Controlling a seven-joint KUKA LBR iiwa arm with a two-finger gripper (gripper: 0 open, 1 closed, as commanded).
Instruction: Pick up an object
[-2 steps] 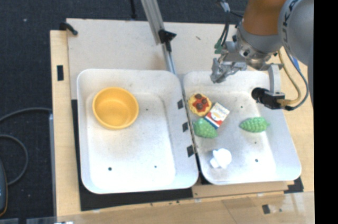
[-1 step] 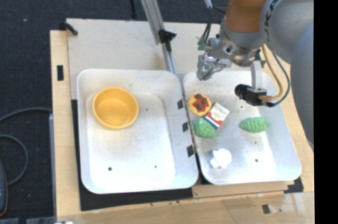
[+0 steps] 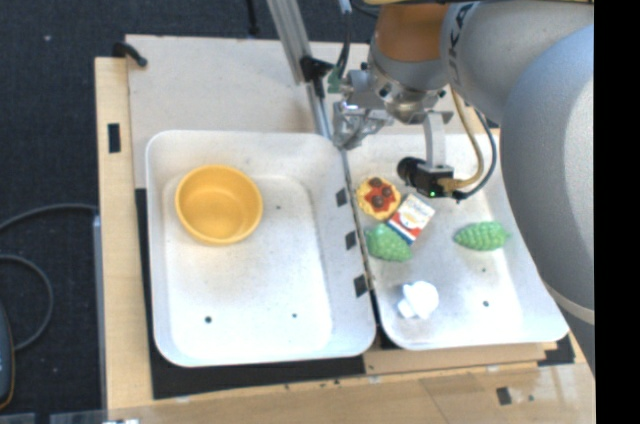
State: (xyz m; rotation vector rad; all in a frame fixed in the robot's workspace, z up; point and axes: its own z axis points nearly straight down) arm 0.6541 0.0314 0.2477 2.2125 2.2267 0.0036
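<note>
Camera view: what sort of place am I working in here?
Likely a robot lab bin-picking bench: two white bins on a board, the arm reaching over them, toy-like items and a yellow bowl as test objects.

The arm point(image 3: 530, 62) is cut off by the top and right edges and hides the right bin's point(image 3: 500, 312) far corner. Gripper point(image 3: 385, 117) finger detail is unresolvable.
</note>
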